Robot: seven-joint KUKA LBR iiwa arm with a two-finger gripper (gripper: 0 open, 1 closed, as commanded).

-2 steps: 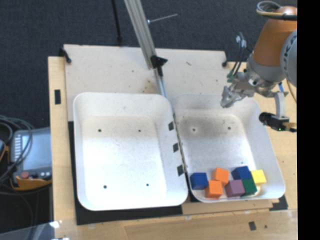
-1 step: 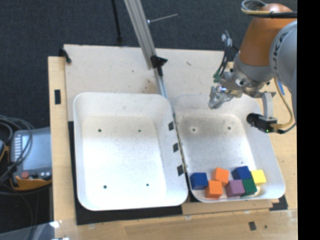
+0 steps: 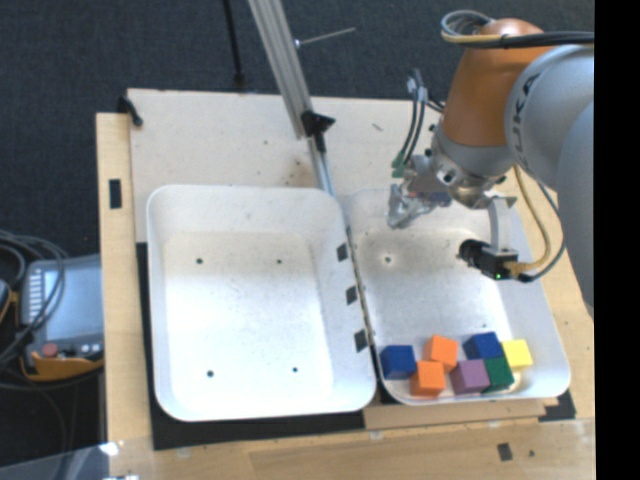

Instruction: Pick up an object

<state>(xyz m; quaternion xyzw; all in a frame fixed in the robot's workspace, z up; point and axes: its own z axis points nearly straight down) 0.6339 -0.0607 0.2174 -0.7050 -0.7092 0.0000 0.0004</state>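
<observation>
Fingers (image 3: pixel 403 211) hang over the upper part of the right bin (image 3: pixel 445 278) — spread or pinched, I cannot tell. Coloured blocks (image 3: pixel 458 363) cluster at its lower edge, well apart — left bin (image 3: pixel 250 298) alongside.

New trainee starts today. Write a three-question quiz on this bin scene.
1. True or false: the blocks lie in the right bin.
2. How many orange blocks are there?
3. Where is the gripper? A) over the blocks B) above the right bin's far end C) over the left bin

Key: 1 true; 2 two; 3 B
</observation>
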